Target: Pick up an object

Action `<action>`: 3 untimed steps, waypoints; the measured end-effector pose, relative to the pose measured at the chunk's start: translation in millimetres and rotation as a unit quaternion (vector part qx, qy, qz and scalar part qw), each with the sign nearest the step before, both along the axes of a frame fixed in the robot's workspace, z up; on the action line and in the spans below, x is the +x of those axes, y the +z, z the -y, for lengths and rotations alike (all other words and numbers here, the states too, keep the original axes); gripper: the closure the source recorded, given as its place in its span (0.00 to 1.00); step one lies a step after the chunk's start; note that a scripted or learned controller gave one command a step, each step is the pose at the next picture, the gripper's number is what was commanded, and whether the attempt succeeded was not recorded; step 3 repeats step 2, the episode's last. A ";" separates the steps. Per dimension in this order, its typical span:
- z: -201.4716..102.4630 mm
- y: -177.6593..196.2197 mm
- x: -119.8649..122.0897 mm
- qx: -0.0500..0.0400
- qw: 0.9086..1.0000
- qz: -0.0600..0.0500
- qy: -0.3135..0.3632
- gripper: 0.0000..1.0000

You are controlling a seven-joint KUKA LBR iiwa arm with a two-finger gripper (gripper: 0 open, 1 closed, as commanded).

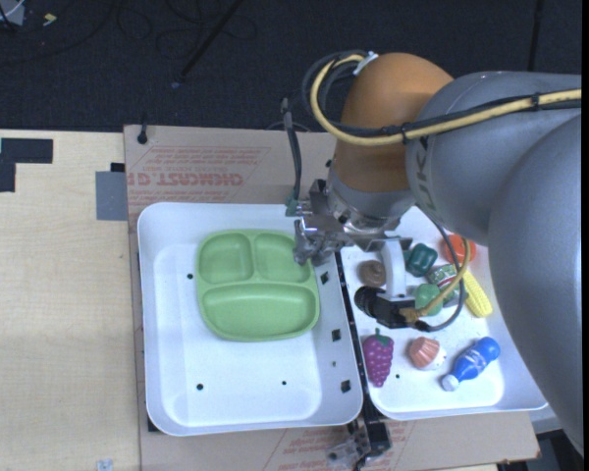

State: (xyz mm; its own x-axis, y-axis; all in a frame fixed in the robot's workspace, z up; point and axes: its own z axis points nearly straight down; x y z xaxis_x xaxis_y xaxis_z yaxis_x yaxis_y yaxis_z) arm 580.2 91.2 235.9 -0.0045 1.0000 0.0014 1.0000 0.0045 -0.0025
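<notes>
My gripper (310,243) hangs low over the right edge of the left bin (167,361), at the upper right corner of a green divided plate (257,292) lying in that bin. I see nothing held in it. The right bin (491,395) holds purple grapes (378,356), a small orange fruit (424,351), a blue bottle (471,361), a yellow corn cob (475,294), a dark green toy (421,258), a lighter green toy (435,297), a brown piece (373,272) and an orange piece (458,248). The arm covers part of this bin.
The bins sit on brown cardboard (216,170) over a pale wooden bench (49,292). The arm's grey body (530,214) fills the right side above the right bin. The ridge between the bins (346,351) runs just below the gripper.
</notes>
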 end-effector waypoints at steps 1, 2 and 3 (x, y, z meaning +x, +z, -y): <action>-9.7 -2.2 -10.5 -0.001 1.000 -0.002 -0.002 1.00; -2.1 0.3 -2.9 -0.001 1.000 0.000 -0.002 1.00; -2.1 0.3 -2.9 -0.001 1.000 0.000 -0.002 1.00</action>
